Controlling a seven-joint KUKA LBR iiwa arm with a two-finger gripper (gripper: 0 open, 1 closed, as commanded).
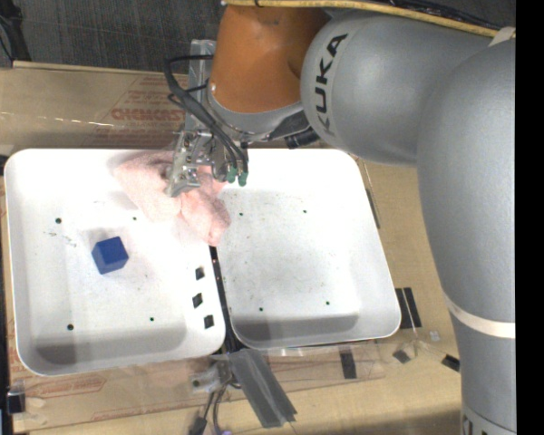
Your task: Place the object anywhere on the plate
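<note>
The blue cube (pixel 110 254) lies well to the gripper's lower left in the left bin (pixel 72 333), so a descent from here would likely strike the pink plate (pixel 202 212) just beneath and miss the cube. The gripper (pixel 204 169) hovers over the plate with nothing visibly held; whether it is open or closed cannot be told

The gripper (pixel 208 172) hangs over the far edge of the bench where the two white bins meet. Directly under and around it lies a pale pink plate (pixel 177 198), spilling from the left bin (pixel 36 270) toward the right bin (pixel 344 243). A blue cube (pixel 110 254) sits well apart, left and nearer the camera.
</note>
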